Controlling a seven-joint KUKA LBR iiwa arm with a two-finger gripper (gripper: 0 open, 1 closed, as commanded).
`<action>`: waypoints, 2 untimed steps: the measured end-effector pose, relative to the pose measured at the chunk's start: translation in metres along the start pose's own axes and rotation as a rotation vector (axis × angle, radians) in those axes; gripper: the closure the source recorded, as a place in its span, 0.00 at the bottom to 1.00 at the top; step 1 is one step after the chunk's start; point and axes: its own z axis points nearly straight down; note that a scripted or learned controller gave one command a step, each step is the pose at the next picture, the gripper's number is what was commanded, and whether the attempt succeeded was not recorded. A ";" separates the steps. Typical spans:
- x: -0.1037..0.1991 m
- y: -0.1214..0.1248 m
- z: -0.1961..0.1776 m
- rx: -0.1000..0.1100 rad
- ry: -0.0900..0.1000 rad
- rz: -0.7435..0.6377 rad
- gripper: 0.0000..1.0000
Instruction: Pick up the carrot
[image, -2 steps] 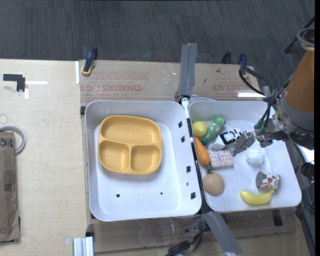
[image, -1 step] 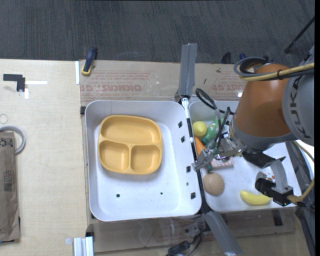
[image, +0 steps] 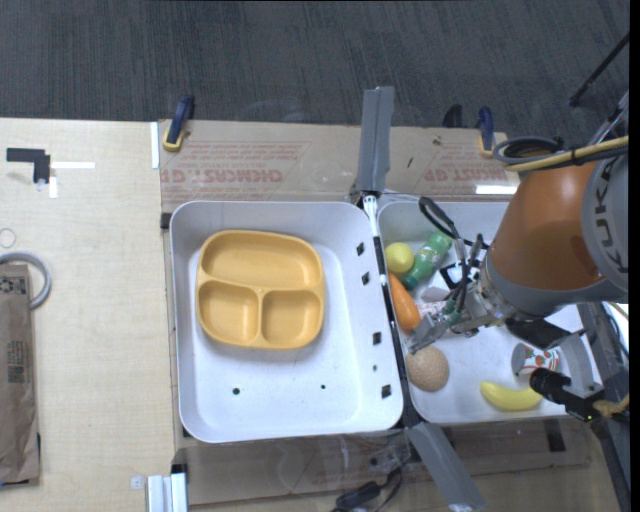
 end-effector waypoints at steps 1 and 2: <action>0.007 0.002 0.000 0.000 0.000 -0.025 0.00; -0.032 -0.009 0.000 -0.002 -0.001 -0.041 0.00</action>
